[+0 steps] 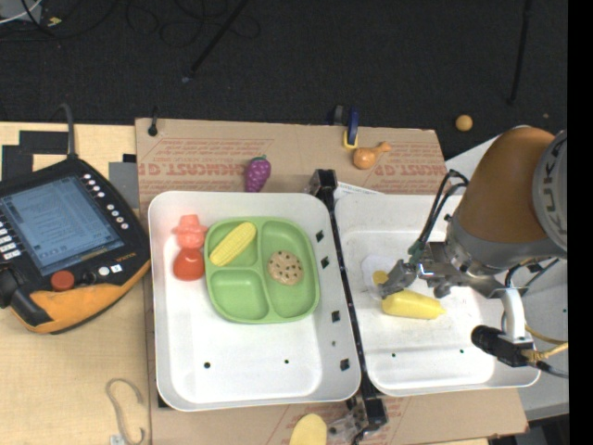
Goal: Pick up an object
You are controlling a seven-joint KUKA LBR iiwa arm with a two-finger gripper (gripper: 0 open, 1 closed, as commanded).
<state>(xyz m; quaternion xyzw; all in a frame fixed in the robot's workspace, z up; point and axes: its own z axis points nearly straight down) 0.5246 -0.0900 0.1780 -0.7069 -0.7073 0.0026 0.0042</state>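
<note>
**Inspector A:** What is noted nearest the camera?

**Inspector B:** A yellow round object [309, 428] is seen at the bottom edge, on the cardboard below the bins. A metal hook [125, 406] is seen on the bench at lower left.

**Inspector A:** And the right bin [435, 369]?

**Inspector B:** A yellow banana-like toy [413, 306] is found lying on its floor, towards the middle. The gripper [419, 273] is positioned directly above and just beside it. Whether the fingers are spread or pressed together cannot be told; the toy is not seen between them.

**Inspector A:** The left bin [241, 369]?

**Inspector B:** A green divided tray [243, 297] is recorded there, with a corn cob [231, 243] in one compartment and a cookie [285, 267] in another. A red-and-pink figure [189, 248] is stood just beside the tray's left.

**Inspector A:** Further back?

**Inspector B:** A control pendant [65, 239] is placed at left. A purple grape toy [258, 172] and an orange pear-shaped toy [369, 155] are noted on the cardboard behind the bins.
</note>
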